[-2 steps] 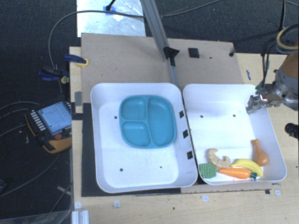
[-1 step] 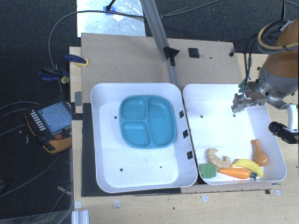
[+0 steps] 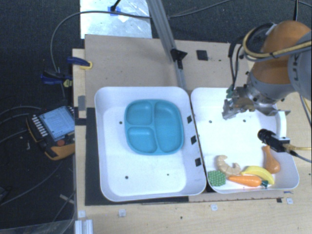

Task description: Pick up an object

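Note:
Several toy foods lie along the near edge of the right bin [image 3: 214, 145]: a green leafy piece [image 3: 217, 178], a tan shrimp-like piece [image 3: 228, 165], an orange carrot [image 3: 245, 181], a yellow banana [image 3: 259, 172] and a brown drumstick [image 3: 271, 161]. My gripper [image 3: 233, 108] hangs over the far part of this bin, well away from the food. Nothing shows beneath it.
The left bin [image 3: 112, 174] holds a blue divided plate [image 3: 154, 126]. A slanted metal pole [image 3: 165, 23] runs down to the gap between the bins. Clamps, cables and a small device [image 3: 53, 126] lie left of the bench.

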Tool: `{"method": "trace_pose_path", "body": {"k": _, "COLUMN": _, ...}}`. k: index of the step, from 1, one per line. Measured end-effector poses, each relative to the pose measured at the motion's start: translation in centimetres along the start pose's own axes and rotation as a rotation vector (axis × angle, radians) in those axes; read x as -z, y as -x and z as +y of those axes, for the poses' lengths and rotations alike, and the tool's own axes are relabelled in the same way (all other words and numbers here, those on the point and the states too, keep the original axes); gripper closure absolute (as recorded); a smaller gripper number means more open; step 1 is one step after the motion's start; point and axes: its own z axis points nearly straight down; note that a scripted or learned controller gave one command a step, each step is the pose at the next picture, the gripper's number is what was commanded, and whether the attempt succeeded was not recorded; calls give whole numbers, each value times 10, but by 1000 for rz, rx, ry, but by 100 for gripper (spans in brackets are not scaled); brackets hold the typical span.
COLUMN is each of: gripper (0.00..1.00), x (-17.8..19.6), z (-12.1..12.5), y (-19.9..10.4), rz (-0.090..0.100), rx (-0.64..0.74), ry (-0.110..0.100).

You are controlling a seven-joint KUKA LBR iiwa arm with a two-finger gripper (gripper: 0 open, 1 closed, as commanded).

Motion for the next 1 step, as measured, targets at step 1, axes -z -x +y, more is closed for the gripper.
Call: {"method": "trace_pose_path", "body": {"k": 1, "gripper": 100, "x": 4, "z": -5, "y": -47, "rz": 0, "rx": 0, "ry": 0}}
